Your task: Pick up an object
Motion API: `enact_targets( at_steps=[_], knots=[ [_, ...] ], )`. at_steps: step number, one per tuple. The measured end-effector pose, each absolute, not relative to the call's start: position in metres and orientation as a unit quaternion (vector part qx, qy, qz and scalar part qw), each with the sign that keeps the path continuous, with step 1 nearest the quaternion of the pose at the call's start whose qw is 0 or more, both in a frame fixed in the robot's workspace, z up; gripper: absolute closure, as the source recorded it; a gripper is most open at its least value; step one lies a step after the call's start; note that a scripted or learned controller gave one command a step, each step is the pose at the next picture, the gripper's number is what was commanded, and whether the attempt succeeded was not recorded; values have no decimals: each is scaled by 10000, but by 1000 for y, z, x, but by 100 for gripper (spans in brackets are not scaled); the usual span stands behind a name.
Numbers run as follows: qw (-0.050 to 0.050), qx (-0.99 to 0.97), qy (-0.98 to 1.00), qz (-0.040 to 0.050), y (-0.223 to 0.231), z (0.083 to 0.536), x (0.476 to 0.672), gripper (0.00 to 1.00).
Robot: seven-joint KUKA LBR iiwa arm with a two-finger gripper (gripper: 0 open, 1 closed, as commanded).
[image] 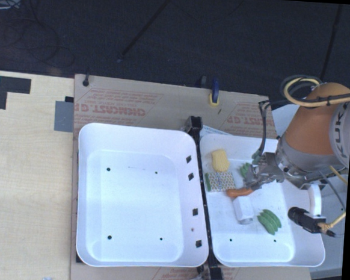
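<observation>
gripper point(257, 178): low in right bin point(310, 256), grip state impossible to tell
carrot point(241, 193): just below gripper, touching sponge point(221, 182)
risk: crowded neighbours, likely nudged aside or missed

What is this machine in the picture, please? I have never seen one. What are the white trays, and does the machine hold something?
It is a robot arm, grey with an orange band, reaching in from the right. One camera fixed above the bench looks down at a slant. Two shallow white bins sit side by side: the left bin and the right bin. In the right bin lie a yellow corn-like piece, a speckled pad, an orange carrot-like piece, a small white cylinder and a green pod. The hand is low over the right bin, near the carrot-like piece. Whether it grips anything cannot be seen.
</observation>
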State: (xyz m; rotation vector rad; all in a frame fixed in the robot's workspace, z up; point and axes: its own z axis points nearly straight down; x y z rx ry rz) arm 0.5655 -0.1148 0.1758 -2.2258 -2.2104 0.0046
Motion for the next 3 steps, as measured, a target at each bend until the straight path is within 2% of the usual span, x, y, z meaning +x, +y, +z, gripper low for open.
enact_targets(
  at_steps=[1, 2, 3],
  knots=[
    [-45, -7037, -7104, -64, -38, 335, 558, 100],
    [20, -7036, -7106, -4, 45, 349, 518, 100],
    [-12, -7060, -7082, -6, 33, 379, 582, 100]
  ],
)
